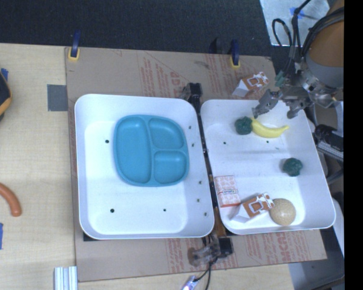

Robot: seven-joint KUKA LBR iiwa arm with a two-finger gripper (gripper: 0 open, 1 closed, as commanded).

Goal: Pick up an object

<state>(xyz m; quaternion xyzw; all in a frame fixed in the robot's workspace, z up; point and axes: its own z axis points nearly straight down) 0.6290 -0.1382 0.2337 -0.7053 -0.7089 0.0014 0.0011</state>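
So the pincer (280, 103) is parked over the top right corner of the right bin (311, 222), fingers spread apart with nothing gripped between them — it hovers just above the yellow banana (270, 129); the banana lies flat on the bin floor right under it, curved, with a dark green lumpy thing (244, 125) touching its left end; the grey arm with the orange band (327, 44) comes in from the upper right edge.

Further down the same bin there's a second dark green lump (292, 166) near the right wall, well apart from the banana; at the bottom edge sit a round tan ball-like object (282, 211), a small orange-and-white carton (256, 206) just beside it, and a red-printed white packet (227, 190) over by the left wall.

Another orange-and-white carton (252, 84) lies outside the bin, near its top rim on the cardboard.

The left bin (91, 216) holds a blue divided plate (150, 149) — three compartments, sitting flat; way off on the wooden bench to the left there's a sausage (7, 199).
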